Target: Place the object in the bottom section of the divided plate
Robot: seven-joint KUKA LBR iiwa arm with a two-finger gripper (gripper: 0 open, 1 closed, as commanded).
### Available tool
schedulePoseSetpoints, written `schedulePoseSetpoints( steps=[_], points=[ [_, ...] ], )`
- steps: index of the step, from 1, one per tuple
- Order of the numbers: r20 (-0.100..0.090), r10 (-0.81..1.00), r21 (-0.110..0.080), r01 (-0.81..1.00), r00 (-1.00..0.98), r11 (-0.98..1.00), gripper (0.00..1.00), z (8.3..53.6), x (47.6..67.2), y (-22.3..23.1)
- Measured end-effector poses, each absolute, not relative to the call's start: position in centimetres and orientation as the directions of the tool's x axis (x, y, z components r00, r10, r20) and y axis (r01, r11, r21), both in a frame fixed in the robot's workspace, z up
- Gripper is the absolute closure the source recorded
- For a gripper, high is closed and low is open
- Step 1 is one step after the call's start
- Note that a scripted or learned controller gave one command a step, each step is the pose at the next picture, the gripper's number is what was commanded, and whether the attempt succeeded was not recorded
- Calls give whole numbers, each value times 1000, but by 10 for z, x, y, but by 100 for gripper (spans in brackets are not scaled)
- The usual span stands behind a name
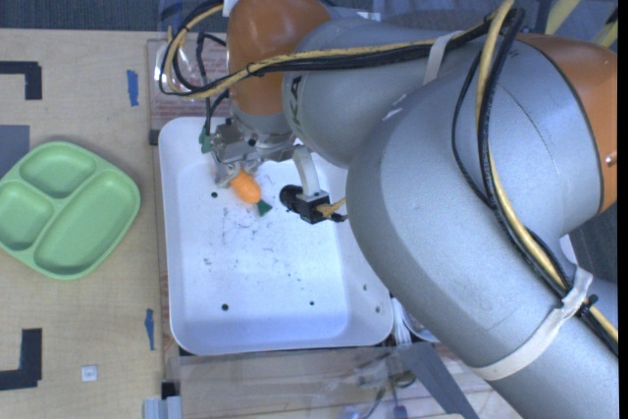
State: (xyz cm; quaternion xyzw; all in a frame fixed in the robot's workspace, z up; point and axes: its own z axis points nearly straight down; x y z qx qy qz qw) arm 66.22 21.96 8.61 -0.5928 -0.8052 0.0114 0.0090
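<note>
Here, your claw [238,162] hangs low over the white bin's [294,309] far-left corner, the orange object [245,188] directly beneath its tips; its grip cannot be judged. The green divided plate [67,208] waits at the tabletop's left edge.

A pale green divided plate [67,209] lies on the tan wooden tabletop [78,329] with blue tape marks, beside a white bin [265,299] flecked with dark specks, holding an orange object [245,187].
</note>
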Motion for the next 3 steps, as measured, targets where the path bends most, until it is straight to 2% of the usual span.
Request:
schedulePoseSetpoints(
  steps=[1, 2, 3],
  points=[
    [0, 992, 4, 992, -123, 123, 100, 88, 639, 219],
    [-2, 973, -38, 972, 230, -230, 100, 86, 658, 225],
    [2, 966, -1, 966, 260, -260, 100, 88, 589, 227]
  ],
)
